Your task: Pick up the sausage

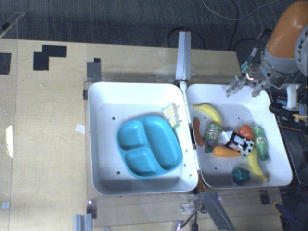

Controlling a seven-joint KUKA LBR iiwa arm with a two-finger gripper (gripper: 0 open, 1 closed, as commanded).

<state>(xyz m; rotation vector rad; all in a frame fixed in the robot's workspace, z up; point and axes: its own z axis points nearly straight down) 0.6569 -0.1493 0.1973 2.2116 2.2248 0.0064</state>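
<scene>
The sausage [197, 131] is a slim reddish-brown link lying along the left wall of the right bin [274, 129], just below a banana [208, 112]. My gripper [246, 88] hangs over the back rim of the right bin, well up and to the right of the sausage. Its fingers [234, 87] are spread open with nothing between them.
Beside the sausage stand a small can [213, 134], a carrot [226, 152], a black-and-white toy [239, 142], a green bottle [260, 142], a second banana [255, 165] and a teal piece [240, 175]. The left bin [103, 129] holds a blue divided plate [149, 146].
</scene>
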